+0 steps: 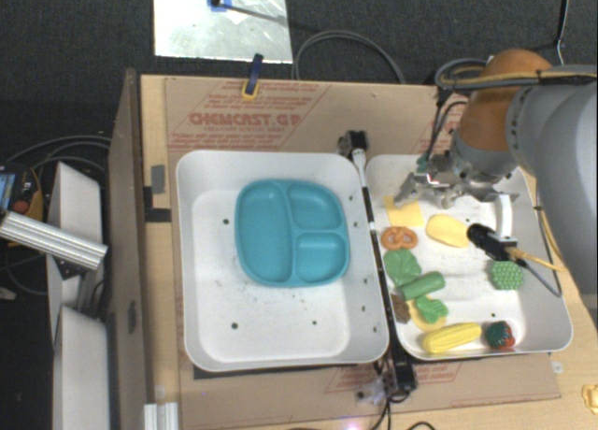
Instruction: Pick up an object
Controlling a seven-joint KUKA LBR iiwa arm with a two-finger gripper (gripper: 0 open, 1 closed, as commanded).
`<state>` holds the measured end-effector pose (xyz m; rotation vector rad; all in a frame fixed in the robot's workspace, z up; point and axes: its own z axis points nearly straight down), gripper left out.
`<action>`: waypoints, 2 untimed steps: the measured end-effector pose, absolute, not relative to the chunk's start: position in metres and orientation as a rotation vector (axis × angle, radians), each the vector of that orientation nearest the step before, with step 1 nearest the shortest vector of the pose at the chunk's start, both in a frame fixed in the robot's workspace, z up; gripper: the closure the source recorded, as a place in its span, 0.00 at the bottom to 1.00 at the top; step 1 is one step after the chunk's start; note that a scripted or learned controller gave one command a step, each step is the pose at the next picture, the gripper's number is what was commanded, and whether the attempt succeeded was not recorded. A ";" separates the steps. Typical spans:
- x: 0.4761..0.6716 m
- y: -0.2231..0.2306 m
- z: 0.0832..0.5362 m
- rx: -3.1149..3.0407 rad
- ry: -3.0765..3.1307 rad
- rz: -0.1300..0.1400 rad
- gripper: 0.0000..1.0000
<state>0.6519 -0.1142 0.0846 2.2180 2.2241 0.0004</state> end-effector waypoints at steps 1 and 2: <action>0.654 -0.115 0.096 2.215 2.222 0.006 1.00; 0.654 -0.115 0.096 2.216 2.222 0.005 0.00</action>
